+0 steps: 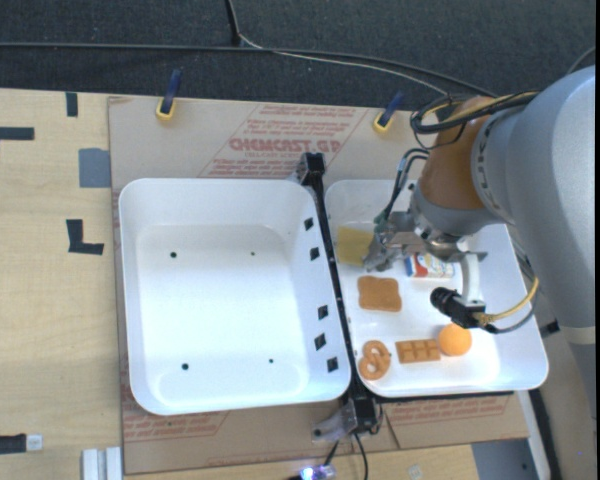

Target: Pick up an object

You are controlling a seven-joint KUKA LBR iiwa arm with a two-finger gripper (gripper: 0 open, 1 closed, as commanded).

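The right bin holds several toy food items. A pale yellow block lies near the divider. A brown toast slice sits below it. Farther down are a pretzel, an orange waffle bar and an orange ball. A small white, red and blue item peeks out under the wrist. My gripper is low in the right bin, between the yellow block and the toast, at the block's right edge. The arm's wrist covers much of the upper bin.
The left bin stands beside the right one, with a black divider rail between them. Two yellow clamps hold the cardboard at the back. A black cable loops off the wrist over the right bin.
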